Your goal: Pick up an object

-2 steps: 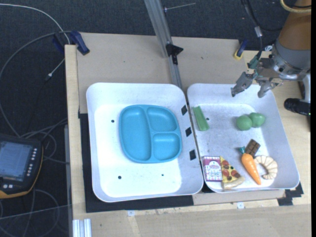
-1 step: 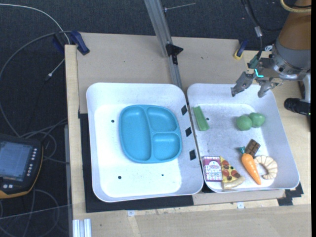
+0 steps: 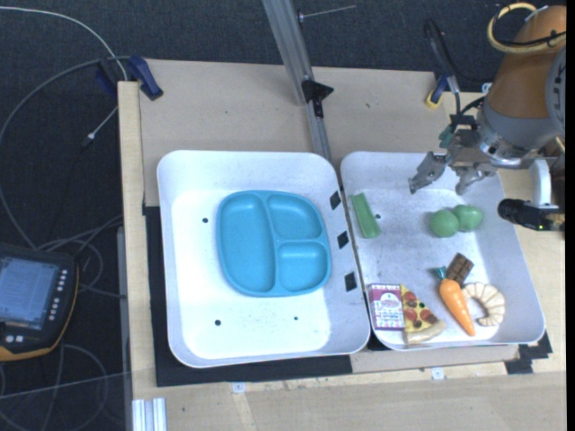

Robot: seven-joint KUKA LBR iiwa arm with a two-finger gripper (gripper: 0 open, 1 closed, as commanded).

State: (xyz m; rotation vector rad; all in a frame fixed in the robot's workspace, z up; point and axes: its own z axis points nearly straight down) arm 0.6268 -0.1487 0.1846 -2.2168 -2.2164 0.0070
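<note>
My gripper [image 3: 446,180] hangs over the far part of the right bin [image 3: 395,173], its two grey fingers spread open with nothing between them. Just below it lie two green round pieces [image 3: 455,220] side by side. A green bar [image 3: 365,215] rests near the bin's left wall. Toward the front sit an orange carrot [image 3: 456,305], a small brown chocolate piece [image 3: 460,267], a pale shrimp-like ring [image 3: 486,302], a pizza slice [image 3: 419,316] and a small red box [image 3: 385,305].
The left bin [image 3: 180,241] holds a blue divided plate [image 3: 272,241]. A metal post [image 3: 289,34] rises from between the bins at the back. Blue clamps [image 3: 142,76] grip the bench's far edge. A tablet [image 3: 31,296] lies off the bench to the left.
</note>
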